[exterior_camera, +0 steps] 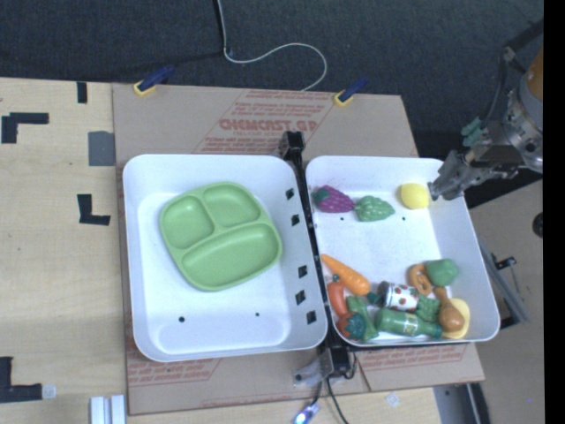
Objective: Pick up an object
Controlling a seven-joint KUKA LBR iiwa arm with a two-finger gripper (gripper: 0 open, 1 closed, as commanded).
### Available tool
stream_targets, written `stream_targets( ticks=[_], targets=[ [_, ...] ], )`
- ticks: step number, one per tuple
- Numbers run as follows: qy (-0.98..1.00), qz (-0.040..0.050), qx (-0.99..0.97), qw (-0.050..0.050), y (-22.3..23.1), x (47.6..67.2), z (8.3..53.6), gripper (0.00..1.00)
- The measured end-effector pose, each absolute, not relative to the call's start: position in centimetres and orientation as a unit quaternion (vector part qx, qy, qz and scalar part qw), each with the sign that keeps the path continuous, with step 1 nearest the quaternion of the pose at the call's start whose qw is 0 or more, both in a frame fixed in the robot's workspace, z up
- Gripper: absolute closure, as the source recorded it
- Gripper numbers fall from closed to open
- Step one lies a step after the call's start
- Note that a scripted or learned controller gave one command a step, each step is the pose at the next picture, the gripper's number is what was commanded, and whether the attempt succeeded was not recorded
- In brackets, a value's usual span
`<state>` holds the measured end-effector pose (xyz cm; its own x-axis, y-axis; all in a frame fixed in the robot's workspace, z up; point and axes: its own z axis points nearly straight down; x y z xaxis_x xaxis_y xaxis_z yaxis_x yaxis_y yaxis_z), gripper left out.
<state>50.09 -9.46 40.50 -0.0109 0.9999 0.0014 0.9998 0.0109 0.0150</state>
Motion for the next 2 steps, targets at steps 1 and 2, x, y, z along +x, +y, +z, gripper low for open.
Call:
stream_targets(
  ticks=[1, 2],
  targets=[
    [0.710, 0.0019, 0.704, 0.001, -3.5, 48.4, 44.3, 1.00],
    [0.711, -0.0011, 0.703, -0.002, 4.6, 48.3, 41.9, 1.00]
  ],
)
